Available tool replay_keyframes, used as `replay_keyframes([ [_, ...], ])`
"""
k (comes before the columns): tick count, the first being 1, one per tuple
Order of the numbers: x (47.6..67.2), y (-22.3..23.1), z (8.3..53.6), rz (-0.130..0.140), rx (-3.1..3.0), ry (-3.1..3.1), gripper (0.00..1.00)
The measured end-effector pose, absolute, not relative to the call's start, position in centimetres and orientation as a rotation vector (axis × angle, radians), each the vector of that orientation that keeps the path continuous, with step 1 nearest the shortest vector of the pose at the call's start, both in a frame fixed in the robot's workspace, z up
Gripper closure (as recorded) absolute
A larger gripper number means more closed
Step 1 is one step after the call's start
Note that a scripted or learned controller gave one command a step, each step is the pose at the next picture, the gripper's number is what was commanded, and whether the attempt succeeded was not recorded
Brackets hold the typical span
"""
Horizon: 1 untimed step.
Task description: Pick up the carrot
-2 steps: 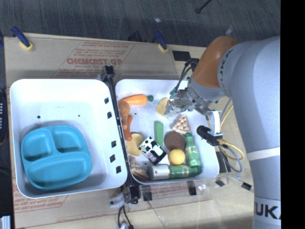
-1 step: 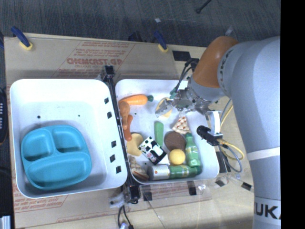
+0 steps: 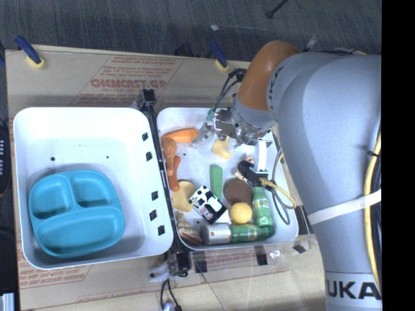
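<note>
The carrot (image 3: 181, 135) is an orange tapered piece lying near the back left corner of the right bin (image 3: 290, 220). A second orange piece (image 3: 170, 154) lies just in front of it along the bin's left wall. My gripper (image 3: 214, 127) hangs low over the back of the right bin, just to the right of the carrot's tip. The grey wrist and its orange band (image 3: 262, 76) rise behind it. I cannot tell whether the gripper touches the carrot.
The right bin also holds a pale yellow chunk (image 3: 222, 149), a green stick (image 3: 216, 177), a brown round item (image 3: 237, 191), a yellow ball (image 3: 240, 212), a green bottle (image 3: 262, 209), a black-and-white cube (image 3: 207, 203) and a can (image 3: 217, 233). A blue divided plate (image 3: 76, 210) lies in the left bin (image 3: 78, 128).
</note>
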<state>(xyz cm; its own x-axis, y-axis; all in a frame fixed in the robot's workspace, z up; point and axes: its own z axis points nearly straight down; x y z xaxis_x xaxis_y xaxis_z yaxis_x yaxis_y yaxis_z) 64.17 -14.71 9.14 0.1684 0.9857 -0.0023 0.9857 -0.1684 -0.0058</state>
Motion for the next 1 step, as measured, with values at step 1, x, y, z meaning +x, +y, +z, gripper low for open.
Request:
replay_keyframes([
  [1,65.38,-9.98,10.10,0.025,-2.521,-1.857,0.00],
])
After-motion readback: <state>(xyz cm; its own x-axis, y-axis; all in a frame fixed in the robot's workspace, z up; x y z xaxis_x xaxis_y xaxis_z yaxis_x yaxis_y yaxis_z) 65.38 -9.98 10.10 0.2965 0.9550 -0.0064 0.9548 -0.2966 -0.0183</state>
